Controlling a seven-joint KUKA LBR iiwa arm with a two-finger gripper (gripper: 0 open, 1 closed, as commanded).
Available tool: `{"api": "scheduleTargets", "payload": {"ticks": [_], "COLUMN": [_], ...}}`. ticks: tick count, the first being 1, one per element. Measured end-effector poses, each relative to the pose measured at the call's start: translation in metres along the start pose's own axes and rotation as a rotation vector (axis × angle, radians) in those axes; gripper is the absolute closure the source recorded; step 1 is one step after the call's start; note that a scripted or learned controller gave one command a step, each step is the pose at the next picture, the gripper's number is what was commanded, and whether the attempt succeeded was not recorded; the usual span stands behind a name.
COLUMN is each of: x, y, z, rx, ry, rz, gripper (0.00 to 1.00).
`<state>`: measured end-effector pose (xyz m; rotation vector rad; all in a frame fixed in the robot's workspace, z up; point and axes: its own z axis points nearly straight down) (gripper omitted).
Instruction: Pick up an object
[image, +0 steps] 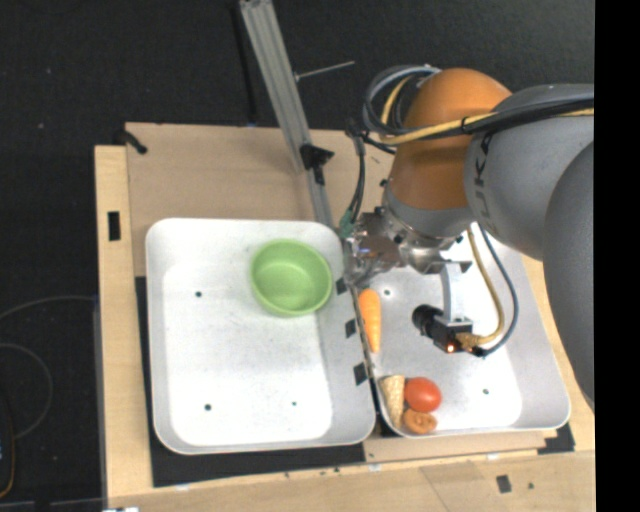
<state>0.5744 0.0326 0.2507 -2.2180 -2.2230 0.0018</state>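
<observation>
A: Carrot, the slim orange tapered one (369, 318), looks like the nearest candidate. It lies in the right-hand white plastic bin (520, 400), hard against that bin's left wall.

B: Which way from the jaws?

A: Just below them in the camera view. The jaws (368, 258) sit under the grey arm's wrist, and the carrot's broad end is just beneath them. Its long axis runs straight down the frame, parallel to the wall.

B: Spread or pressed together?

A: I cannot tell; the wrist and cables hide them.

B: Room to move?

A: Tight on the left, I judge, with the wall beside the carrot. The right side is open. A red round tomato (423, 394) and tan bread-like pieces (393, 392) sit near the bottom corner, apart from the carrot. A lime-green plastic bowl (290, 278) is in the left white bin (200, 400).
</observation>
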Motion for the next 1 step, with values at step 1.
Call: {"api": "scheduleTargets", "payload": {"ticks": [1], "x": [0.0501], "y": [-0.0094], "z": [-0.0074], "rx": [-0.004], "ry": [0.002], "rz": [-0.006], "gripper": [1.00]}}
